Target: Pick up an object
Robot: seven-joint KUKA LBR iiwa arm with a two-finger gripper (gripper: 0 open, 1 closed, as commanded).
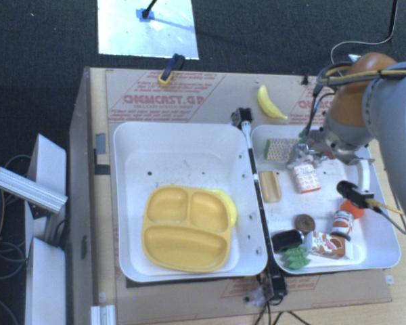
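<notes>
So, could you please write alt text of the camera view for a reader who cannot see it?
A grey robot arm reaches from the right, its gripper low over the right white bin, above a red-and-white packet among small items such as a brown disc and a green piece. The left white bin holds a yellow divided tray. A yellow banana lies on the bench behind.

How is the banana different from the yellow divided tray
The banana lies outside the bins on the brown board; the yellow divided tray sits inside the left bin. The banana is small, slim and curved; the tray is far larger, broad and split into three compartments. Both are yellow, and both lie away from the gripper.
</notes>
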